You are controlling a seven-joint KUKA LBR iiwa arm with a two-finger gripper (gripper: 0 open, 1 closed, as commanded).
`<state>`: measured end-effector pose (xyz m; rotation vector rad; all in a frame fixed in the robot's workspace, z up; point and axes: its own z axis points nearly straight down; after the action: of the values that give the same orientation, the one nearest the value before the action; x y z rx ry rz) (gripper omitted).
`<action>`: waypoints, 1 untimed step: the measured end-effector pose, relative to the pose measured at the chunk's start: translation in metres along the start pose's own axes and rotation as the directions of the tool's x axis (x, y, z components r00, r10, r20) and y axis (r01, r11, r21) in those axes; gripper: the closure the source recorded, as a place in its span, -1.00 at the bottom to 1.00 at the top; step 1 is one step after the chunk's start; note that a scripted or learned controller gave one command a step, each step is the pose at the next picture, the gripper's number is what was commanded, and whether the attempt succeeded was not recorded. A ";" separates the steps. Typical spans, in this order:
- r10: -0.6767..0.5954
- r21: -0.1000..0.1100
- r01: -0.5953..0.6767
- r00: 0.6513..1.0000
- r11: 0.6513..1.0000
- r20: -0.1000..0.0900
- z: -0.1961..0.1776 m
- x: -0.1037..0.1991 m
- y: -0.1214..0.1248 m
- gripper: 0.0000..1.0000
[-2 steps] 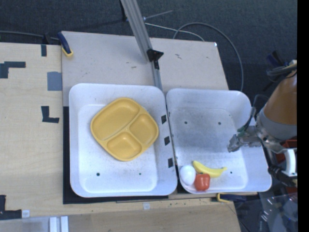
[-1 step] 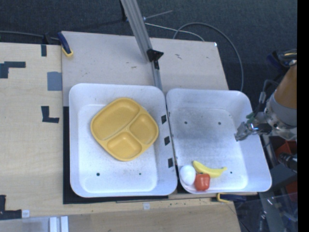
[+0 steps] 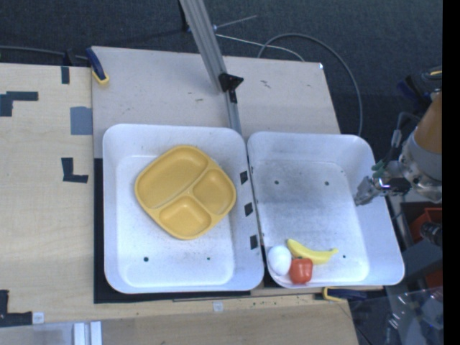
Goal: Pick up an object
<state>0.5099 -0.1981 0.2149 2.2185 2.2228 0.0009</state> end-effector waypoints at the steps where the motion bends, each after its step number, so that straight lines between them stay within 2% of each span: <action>1: -0.006 0.001 0.006 1.000 1.000 -0.003 -0.011 0.057 0.010 1.00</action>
<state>0.5201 -0.1413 0.2261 2.2140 2.2306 0.0031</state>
